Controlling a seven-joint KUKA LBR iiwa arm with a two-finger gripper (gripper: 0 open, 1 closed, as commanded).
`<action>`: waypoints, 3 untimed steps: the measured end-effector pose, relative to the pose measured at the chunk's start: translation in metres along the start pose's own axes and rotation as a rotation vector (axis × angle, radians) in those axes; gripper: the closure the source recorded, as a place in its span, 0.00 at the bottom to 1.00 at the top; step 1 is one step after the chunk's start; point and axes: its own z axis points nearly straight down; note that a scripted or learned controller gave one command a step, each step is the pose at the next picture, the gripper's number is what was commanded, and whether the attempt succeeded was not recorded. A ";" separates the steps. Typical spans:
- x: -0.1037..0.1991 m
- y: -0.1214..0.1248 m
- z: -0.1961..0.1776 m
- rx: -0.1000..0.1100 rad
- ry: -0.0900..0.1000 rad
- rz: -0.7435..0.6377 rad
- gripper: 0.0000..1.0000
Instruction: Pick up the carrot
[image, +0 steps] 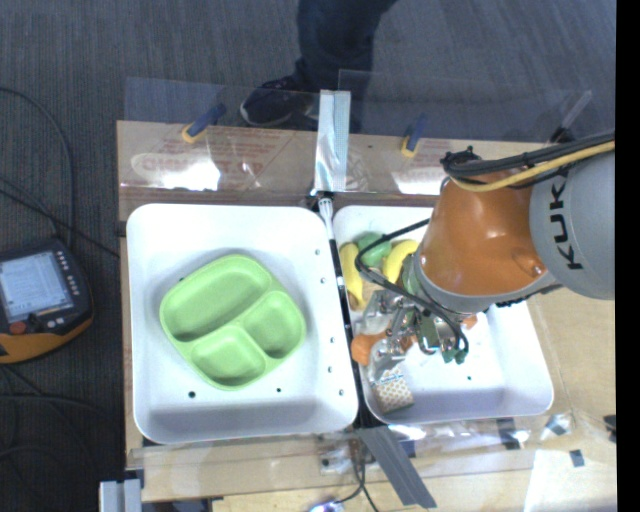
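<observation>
- The gripper (396, 335) hangs low in the right bin (505, 385), its metal fingers pointing down and to the view's left into a clutter of small things by the bin's left wall; whether the fingers are spread or pressed together cannot be told, since wires and glinting metal blur together there.
- The carrot (368, 347) shows as a small orange piece just left of the fingertips, close to the wall between the two bins. Little of it is in sight, and its long axis and the way it points cannot be made out. Whether the fingers touch it is unclear.
- Just below the fingertips lies a small speckled tan block (394, 393), spongy in look.
- Above the gripper, partly under the arm, lie a curved yellow banana (349, 272), a second yellow piece (398, 260) and a rounded green item (370, 250), all smooth and glossy.
- The arm's orange band (480, 240) is a broad, smooth cone over the right bin, with the grey link (585, 225) beyond it and yellow and black cables (520, 165) looping over the top.
- The left bin (150, 390) holds a lime-green plastic plate (232, 318) with three compartments, lying at a slant.
- Both bins are shallow, white and round-cornered, side by side on a brown bench (240, 155).
</observation>
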 end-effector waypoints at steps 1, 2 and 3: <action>-0.005 -0.009 0.009 -0.003 0.011 -0.387 1.00; -0.007 -0.008 0.000 -0.002 0.001 -0.387 1.00; -0.012 0.016 0.010 -0.007 0.010 -0.699 1.00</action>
